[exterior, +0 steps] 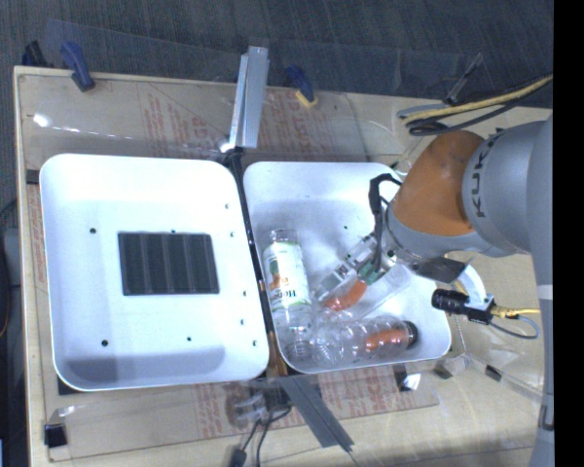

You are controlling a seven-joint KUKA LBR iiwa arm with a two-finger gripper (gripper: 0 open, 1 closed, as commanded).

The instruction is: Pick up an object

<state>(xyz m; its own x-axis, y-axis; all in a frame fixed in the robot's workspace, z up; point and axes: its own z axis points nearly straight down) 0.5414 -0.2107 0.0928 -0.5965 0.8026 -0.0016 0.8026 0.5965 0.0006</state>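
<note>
My gripper reaches down into the right bin from the right, below the orange band of the arm. It hovers over or touches a clear plastic item with an orange end. Left of it lies a clear bottle with a white and green label. Along the bin's front wall lies a clear bottle with an orange-brown end, and a crumpled clear bottle rests beside it.
The left bin holds a dark ribbed rectangle. A metal bar stands behind the gap between the bins. Blue clamps sit on the bench's back edge, and cables trail at the right.
</note>
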